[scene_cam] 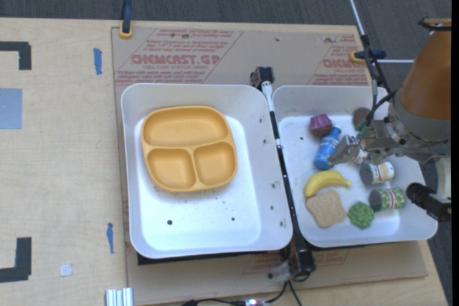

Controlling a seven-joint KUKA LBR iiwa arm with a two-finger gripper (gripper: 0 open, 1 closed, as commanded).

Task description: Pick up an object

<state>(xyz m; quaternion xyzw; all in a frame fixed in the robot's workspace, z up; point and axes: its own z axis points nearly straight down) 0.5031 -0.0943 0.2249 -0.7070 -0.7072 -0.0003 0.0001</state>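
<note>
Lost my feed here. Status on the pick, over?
Gripper low in right bin, beside blue bottle; grip unconfirmed. Banana, toast, broccoli, cans crowd close. Yellow tray alone in left bin.

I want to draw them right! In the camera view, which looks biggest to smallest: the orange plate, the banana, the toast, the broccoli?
1. Plate, by far.
2. Banana and toast, too alike to rank.
3. Broccoli, smallest.

Both bins (136, 175) smooth white plastic, slight sheen. Divided plate (189, 147) matt orange plastic. Bench (57, 175) pale wood, matt; printed brown paper-faced sheet (215, 54) under bins. Banana (326, 181) glossy plastic, toast (326, 209) looks rough.
</note>
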